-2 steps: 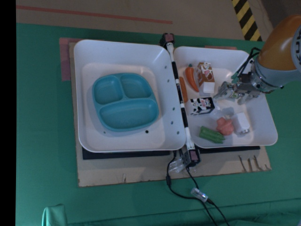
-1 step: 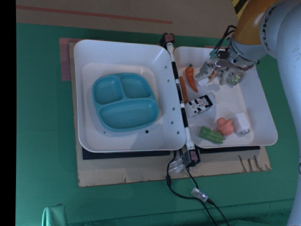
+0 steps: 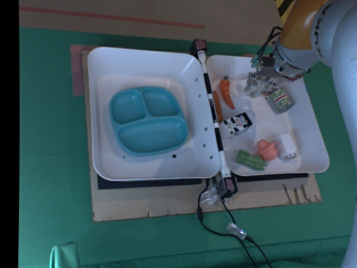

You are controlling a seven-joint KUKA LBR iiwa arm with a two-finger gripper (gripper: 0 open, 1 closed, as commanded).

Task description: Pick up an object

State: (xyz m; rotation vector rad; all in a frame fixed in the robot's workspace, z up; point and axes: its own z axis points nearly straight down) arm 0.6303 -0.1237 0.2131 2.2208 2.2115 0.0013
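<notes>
My gripper (image 3: 257,86) hangs low over the back of the right bin (image 3: 312,128). Just to its right lies a small can with a green and red label (image 3: 280,100), tilted on the bin floor. An orange carrot with a green top (image 3: 226,92) lies to its left, apart from it. Nearer the front I see a black-and-white cow-print carton (image 3: 239,124), a green pea pod (image 3: 250,159), an orange lumpy toy (image 3: 266,149) and a white block (image 3: 286,145).
The left bin (image 3: 106,66) holds a teal divided plate (image 3: 148,119). A black divider bar (image 3: 213,116) runs between the bins, with a second orange piece (image 3: 217,106) lying against it. Cables trail off the front edge (image 3: 223,222).
</notes>
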